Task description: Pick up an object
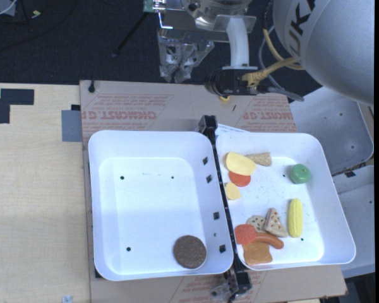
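While raised behind the bins (151, 145), claw (179, 68) hangs — downward.

The flat brown cardboard sheet (139, 109) beneath the two white bins carries red print, upside down, seemingly "CHEMCAST". The large grey robot arm (328, 30) above it shows "KUKA" partially.

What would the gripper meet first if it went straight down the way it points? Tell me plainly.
Probably the cardboard sheet under the bins, just beyond the far rim of the left bin. The gripper hangs above that strip, not over any object. Depth is hard to judge from this slanted view, so it might reach the bin's rim instead.
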Tool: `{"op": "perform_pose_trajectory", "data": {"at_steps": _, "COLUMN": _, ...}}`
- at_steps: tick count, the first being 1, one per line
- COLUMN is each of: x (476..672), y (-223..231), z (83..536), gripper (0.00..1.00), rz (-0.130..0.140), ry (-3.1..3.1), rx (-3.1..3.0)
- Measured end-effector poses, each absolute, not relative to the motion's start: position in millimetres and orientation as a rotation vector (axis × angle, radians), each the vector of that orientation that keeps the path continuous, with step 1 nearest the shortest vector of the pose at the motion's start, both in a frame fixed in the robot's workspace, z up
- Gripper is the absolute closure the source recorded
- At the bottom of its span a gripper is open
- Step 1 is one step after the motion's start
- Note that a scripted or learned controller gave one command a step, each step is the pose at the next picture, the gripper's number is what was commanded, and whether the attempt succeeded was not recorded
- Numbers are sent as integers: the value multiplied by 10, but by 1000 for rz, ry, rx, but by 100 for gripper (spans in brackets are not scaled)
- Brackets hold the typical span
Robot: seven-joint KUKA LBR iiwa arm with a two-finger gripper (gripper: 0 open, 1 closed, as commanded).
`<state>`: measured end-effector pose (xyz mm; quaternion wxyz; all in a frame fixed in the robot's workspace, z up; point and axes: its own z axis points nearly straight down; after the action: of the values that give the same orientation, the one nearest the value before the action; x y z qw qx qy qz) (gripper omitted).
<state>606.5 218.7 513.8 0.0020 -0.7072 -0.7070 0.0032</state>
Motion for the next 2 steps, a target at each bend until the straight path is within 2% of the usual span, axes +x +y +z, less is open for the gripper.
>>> {"op": "perform_pose_trajectory", "data": {"at_steps": 1, "x": 5903, "y": 2228, "z": 5385, "gripper": 100, "rz": 3, "ry": -2220, "rx": -2221}}
{"op": "perform_pose_trajectory", "data": {"at_steps": 2, "x": 5899, "y": 2259, "z": 5467, "gripper": 100, "rz": 10, "ry": -2228, "rx": -2209}}
